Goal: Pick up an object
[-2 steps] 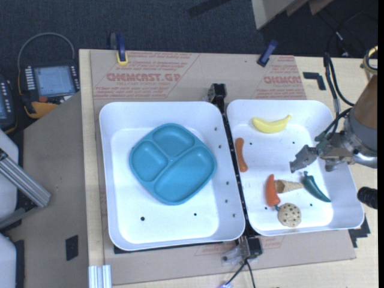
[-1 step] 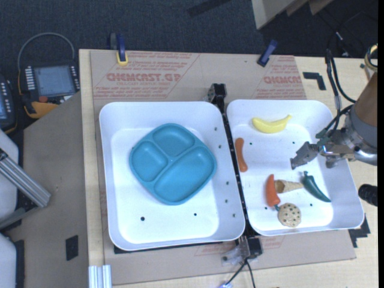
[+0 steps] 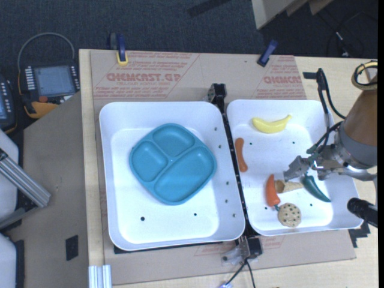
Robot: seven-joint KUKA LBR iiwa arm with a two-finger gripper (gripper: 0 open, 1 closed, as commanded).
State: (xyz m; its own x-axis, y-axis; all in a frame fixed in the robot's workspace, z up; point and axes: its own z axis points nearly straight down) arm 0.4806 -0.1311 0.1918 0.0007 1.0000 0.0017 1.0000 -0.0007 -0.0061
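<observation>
Approach step, judging by position: gripper (image 3: 302,171) low over the right bin (image 3: 264,224), near its right edge, beside a green pepper (image 3: 314,188) and tan piece (image 3: 292,186) (likely targets). Finger spread: cannot tell. Nothing visibly held. Next: settle on one item, close.

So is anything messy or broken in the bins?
Nothing looks broken or spilled. The blue plate sits a bit crooked in the left bin, and the banana, sausage, carrot and cookie lie scattered in the right bin.
</observation>
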